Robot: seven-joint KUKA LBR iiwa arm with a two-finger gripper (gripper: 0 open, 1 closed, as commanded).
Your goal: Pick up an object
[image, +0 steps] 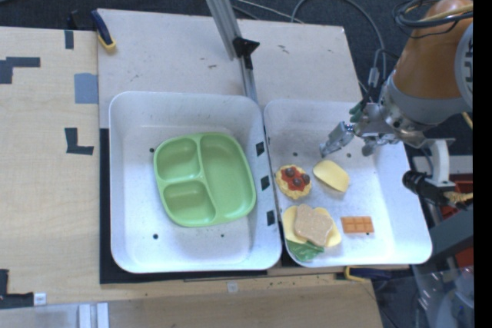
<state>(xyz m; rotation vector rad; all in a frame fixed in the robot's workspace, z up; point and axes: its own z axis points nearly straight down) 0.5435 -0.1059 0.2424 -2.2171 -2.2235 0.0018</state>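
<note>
The right bin (pixel 400 188) holds several toy foods. A yellow wedge (pixel 330 175) lies near its middle, beside a small round tart with red topping (pixel 294 180). A sandwich with a bread slice and lettuce (pixel 311 228) rests at the front edge, and a small orange cracker (pixel 357 225) lies to its right. My gripper (pixel 351 145) hangs over the back half of the right bin, just above and behind the yellow wedge. Its fingers stand apart, open, with nothing between them.
The left bin (pixel 127 165) carries a green divided plate (pixel 204 179). A grey metal pole (pixel 219 0) slants up from the divider between the bins. Cables run behind the bench, and a blue-and-yellow clamp (pixel 104 31) sits at the back left.
</note>
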